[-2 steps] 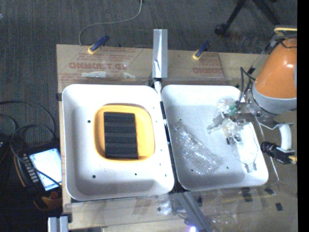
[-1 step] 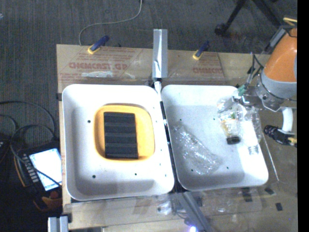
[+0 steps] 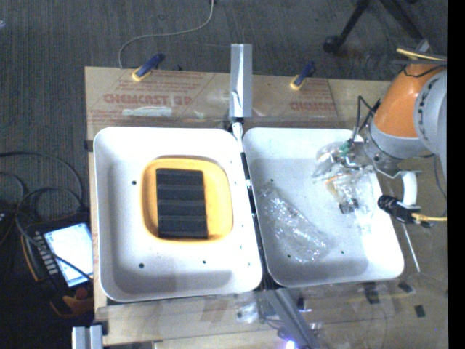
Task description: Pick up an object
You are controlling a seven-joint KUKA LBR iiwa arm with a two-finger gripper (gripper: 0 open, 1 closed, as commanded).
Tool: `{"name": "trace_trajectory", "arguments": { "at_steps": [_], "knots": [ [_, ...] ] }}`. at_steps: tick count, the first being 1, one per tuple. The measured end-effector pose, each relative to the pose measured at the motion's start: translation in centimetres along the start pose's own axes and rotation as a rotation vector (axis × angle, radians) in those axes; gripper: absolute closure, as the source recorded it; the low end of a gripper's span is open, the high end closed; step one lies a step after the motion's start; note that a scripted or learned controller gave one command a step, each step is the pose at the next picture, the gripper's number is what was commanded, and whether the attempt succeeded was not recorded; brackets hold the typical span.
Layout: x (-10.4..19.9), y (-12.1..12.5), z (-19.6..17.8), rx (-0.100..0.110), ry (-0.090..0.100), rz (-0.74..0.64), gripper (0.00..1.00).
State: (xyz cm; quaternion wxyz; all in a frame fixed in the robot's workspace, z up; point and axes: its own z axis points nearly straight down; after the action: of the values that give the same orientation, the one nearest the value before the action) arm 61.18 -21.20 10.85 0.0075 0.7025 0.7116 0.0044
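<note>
My gripper [image 3: 350,184] reaches down into the right bin [image 3: 381,264] near its upper right part, under the grey arm with its orange band [image 3: 407,111]. A crumpled clear plastic wrapper [image 3: 328,160] lies right at the gripper, touching or overlapping it. I cannot tell whether it is held. A second clear plastic bag [image 3: 292,222] lies flat in the middle of the same bin, left of and below the gripper. In the left bin [image 3: 116,267] rests a yellow sponge with a black ridged top [image 3: 182,202].
A metal post [image 3: 240,78] stands at the back between the bins. Two blue-and-yellow clamps [image 3: 147,65] [image 3: 303,73] hold the cardboard base. A cable and connector [image 3: 401,208] hang off the arm over the right bin's right rim.
</note>
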Motion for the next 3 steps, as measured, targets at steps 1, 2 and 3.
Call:
{"name": "trace_trajectory", "arguments": {
  "at_steps": [1,2,3],
  "knots": [
    [-0.67,-0.12,0.35,-0.017,0.000,-0.173,0.00],
    [-0.81,0.08,0.39,-0.016,-0.004,-0.272,0.00],
    [-0.63,0.22,-0.57,-0.019,-0.003,-0.274,1.00]
  ]
}}
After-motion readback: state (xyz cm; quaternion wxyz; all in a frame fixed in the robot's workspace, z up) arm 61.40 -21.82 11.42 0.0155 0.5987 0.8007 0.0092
